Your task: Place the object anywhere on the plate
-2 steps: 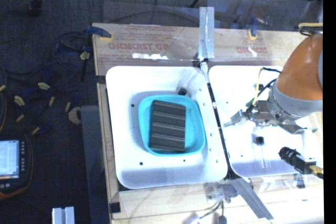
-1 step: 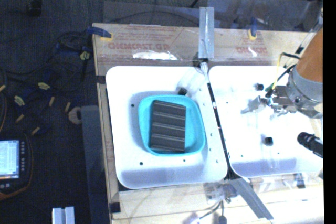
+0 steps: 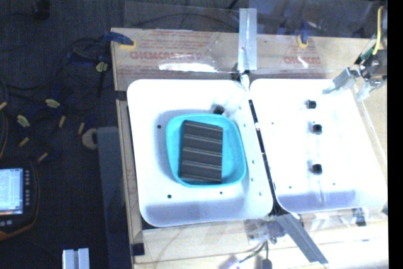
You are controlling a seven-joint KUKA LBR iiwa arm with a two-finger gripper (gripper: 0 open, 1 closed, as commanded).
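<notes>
I am working at a bench bearing two shallow white bins side by side. The left bin [image 3: 148,198] is holding a turquoise plate [image 3: 171,160], roughly square with rounded corners, sitting near the bin's middle. The dark ribbed object [image 3: 202,151] is lying flat on that plate, inside its rim, with its ridges running across its width. A small dark item [image 3: 218,109] is sitting on the bin floor just beyond the plate's far edge; it is too small to identify.

The right bin [image 3: 340,198] is showing three small dark spots [image 3: 315,129] in a line down its floor.

My gripper [image 3: 362,75] is sitting at the far right edge of the view, above the right bin's far right corner and well apart from the plate. It is blurred and partly cut off there, so I cannot tell how far my fingers are parted, and nothing is showing between them.

A brown board [image 3: 189,50] is lying under the bins.
</notes>
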